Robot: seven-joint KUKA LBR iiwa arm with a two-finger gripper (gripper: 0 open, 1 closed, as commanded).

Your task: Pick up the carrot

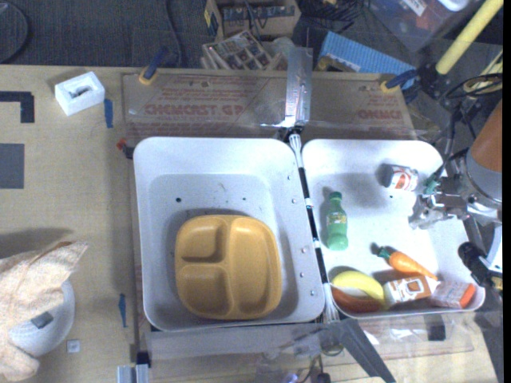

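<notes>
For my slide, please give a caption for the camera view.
Gripper above the right bin, apart from the carrot.

I count two white bins (152,166), one yellow compartment tray (228,266), one green bottle (334,221), one carrot (407,262), one banana (357,284), one small can (399,178), one sauce bottle (431,291).

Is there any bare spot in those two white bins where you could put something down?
Yes. In the right bin, bare floor lies between the green bottle, the small can and the carrot. In the left bin, a bare strip runs behind the yellow tray. The right bin's near edge is crowded: banana, carrot and other packets together. The claw hangs over its right side.
</notes>
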